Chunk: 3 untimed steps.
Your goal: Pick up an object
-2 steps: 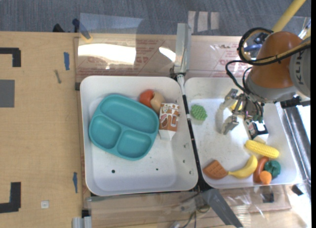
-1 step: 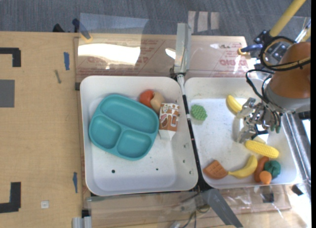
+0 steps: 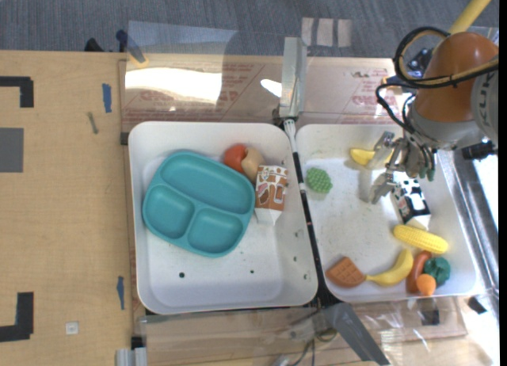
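Observation:
My gripper (image 3: 383, 168) hangs low over the upper middle of the right bin (image 3: 348, 222), its two grey fingers spread open with only bare bin floor between them. A small yellow banana piece (image 3: 362, 156) lies just left of the upper finger. A black-and-white carton (image 3: 412, 201) sits just right of the lower finger, below the wrist. Further down lie a yellow corn cob (image 3: 421, 238), a banana (image 3: 393, 272), a brown wedge (image 3: 345, 272) and an orange-and-green vegetable (image 3: 429, 272). A green round piece (image 3: 318, 181) rests by the bin's left wall.
The left bin (image 3: 158, 277) holds a teal divided plate (image 3: 198, 203), a red-and-tan fruit (image 3: 241, 159) and an orange-and-white carton (image 3: 271, 190) near the divider. A cardboard surface (image 3: 55, 198) lies left of the bins.

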Each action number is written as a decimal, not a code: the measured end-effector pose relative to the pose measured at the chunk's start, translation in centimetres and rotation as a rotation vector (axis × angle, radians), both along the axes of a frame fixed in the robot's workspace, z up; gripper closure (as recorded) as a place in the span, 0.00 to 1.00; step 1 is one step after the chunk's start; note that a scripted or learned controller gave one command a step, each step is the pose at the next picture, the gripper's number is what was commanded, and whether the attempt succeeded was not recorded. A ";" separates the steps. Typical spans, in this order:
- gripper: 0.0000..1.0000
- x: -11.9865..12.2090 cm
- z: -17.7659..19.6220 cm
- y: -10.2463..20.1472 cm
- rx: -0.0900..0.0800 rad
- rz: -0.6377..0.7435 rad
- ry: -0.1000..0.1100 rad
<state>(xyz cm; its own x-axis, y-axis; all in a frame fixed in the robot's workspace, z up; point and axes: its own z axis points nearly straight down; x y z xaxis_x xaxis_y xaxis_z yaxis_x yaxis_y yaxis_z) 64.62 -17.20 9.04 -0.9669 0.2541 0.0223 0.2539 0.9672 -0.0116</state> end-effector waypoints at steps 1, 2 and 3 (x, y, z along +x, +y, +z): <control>0.00 -8.4 -0.1 -4.0 0.011 -0.097 -0.036; 0.00 -6.4 -0.2 -3.2 0.001 -0.150 -0.038; 0.00 -14.8 0.0 3.2 0.004 -0.164 -0.035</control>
